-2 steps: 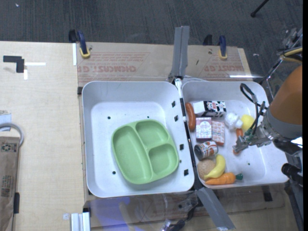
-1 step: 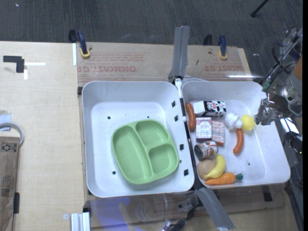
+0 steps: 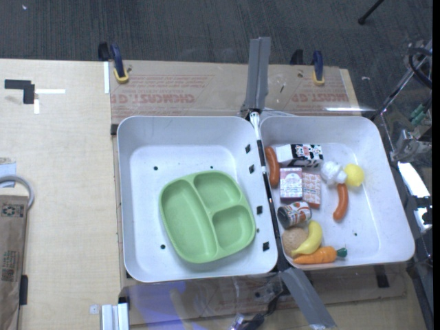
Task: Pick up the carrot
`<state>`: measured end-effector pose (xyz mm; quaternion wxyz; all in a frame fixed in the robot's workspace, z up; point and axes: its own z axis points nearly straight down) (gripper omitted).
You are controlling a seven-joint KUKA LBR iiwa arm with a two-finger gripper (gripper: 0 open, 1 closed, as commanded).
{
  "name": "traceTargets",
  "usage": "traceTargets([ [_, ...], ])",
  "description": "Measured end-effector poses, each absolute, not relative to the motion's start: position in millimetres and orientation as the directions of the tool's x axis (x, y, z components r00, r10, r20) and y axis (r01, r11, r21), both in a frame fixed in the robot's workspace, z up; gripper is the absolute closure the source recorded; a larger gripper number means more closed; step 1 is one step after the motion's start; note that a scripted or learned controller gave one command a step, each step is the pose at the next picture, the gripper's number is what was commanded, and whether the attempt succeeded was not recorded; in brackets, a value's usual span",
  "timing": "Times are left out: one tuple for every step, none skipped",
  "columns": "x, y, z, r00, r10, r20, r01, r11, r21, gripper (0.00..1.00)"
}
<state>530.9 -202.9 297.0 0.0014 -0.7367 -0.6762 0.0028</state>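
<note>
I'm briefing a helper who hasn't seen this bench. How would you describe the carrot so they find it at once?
Look in the right bin, the one crowded with toy food. The carrot lies flat along its near edge, just below the yellow banana. It is orange and tapered with a small green tip, unlike the two redder, round-ended sausages farther back.

Even, diffuse light falls from above on the scene, bright on the two white bins (image 3: 137, 205) and the pale bench (image 3: 55, 150). Shadows are soft and short, gathering under the bin rims and along the inner walls. The dark floor (image 3: 172, 12) at the top stays dim. A faint bluish glare smears the lower edge below the left bin. Focus is moderately sharp, with slight softness and grain throughout.
</note>
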Motion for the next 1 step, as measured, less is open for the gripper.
traceTargets([
  [502.3, -218.6, 307.0, -0.278, 0.96, 0.001, 0.96, 0.278, -0.005, 1.0],
])
